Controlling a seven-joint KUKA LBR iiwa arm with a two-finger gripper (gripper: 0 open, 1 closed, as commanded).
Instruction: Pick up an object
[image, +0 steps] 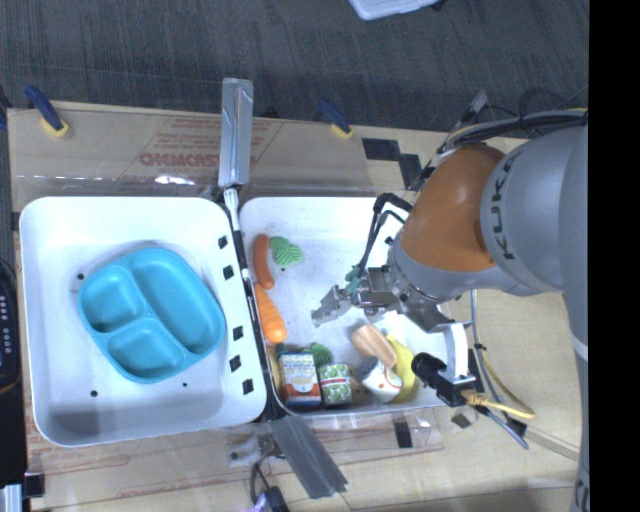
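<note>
We see the arm (500, 220) over the right bin (320, 215), its claw (335, 303) hanging with fingers apart, holding nothing. The carrot (270, 312) lies just left of it, long axis running along the bin's left wall.

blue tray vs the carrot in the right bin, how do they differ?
The blue tray is far larger than the carrot. The tray is broad, rounded and split into three compartments; the carrot is a slim orange stick. The tray sits alone in the left bin, while the carrot lies in the right bin against the dividing wall, beside other small items. Both lie flat, away from the pincer.
</note>
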